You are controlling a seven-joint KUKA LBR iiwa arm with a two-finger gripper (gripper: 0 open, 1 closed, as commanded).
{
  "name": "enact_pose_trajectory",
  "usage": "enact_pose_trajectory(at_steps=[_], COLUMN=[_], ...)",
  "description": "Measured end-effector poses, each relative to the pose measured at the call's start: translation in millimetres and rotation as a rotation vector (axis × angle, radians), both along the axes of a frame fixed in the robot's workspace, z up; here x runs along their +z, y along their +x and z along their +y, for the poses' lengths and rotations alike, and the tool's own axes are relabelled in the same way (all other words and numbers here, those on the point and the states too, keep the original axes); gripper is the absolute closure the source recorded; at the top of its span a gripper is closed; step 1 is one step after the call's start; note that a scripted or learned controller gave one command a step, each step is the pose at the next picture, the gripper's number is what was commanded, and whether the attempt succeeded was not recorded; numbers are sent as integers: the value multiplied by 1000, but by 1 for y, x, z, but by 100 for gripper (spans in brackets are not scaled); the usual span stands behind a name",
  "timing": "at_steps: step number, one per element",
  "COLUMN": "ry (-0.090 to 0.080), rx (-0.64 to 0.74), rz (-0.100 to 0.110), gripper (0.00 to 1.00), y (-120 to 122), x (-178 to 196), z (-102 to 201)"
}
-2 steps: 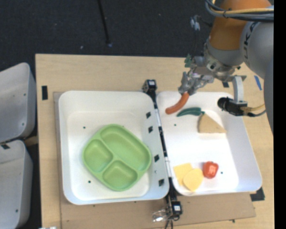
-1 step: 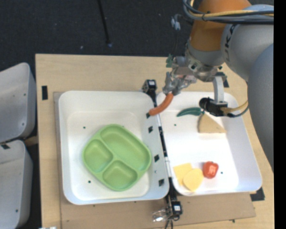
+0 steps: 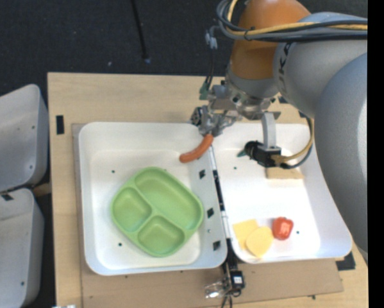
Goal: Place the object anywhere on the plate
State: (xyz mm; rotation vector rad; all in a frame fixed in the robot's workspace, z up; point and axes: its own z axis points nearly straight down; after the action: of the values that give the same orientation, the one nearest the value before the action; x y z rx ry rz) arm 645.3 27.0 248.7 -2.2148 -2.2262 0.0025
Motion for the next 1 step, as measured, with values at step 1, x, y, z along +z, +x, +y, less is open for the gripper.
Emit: enact_pose_trajectory(at_steps=[1], ry=[1], rx=[1], rz=[-1], gripper=[100], y=[-19], x=[1], z=[51])
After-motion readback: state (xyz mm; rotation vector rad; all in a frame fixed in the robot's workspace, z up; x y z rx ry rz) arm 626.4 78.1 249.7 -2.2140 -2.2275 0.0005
